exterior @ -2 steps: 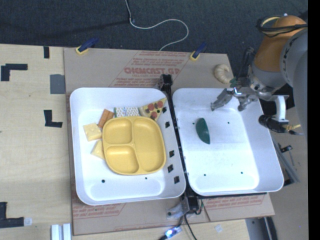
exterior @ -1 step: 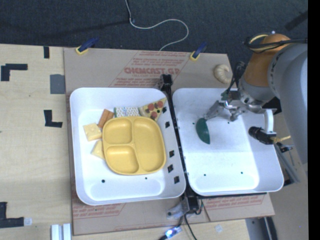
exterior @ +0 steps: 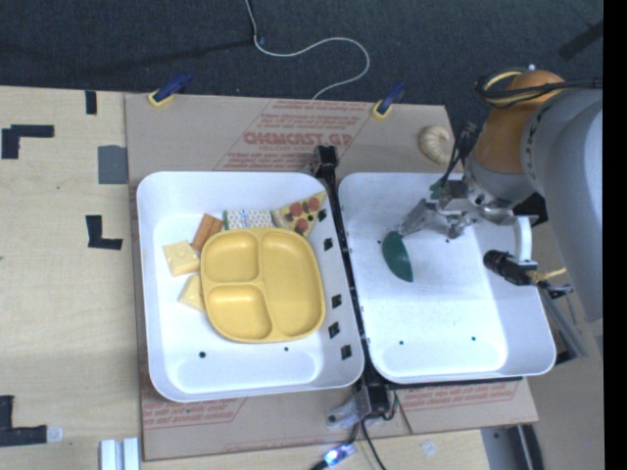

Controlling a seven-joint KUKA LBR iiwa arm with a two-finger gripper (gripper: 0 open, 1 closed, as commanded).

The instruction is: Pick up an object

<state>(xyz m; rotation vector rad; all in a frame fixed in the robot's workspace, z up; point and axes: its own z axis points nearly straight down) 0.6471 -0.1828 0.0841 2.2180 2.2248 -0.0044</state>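
Just left of the gripper point(exterior: 423, 219), jaw state unclear, lies a green object point(exterior: 398, 257).

brown cardboard sheet point(exterior: 294, 135) under the two bins: red printing along its top edge, upside down from here, looks like "CHEMGEAT G.P" but honestly can't make it out for sure
smaller red lines under that: too blurry to read
anything else: no readable text or numbers
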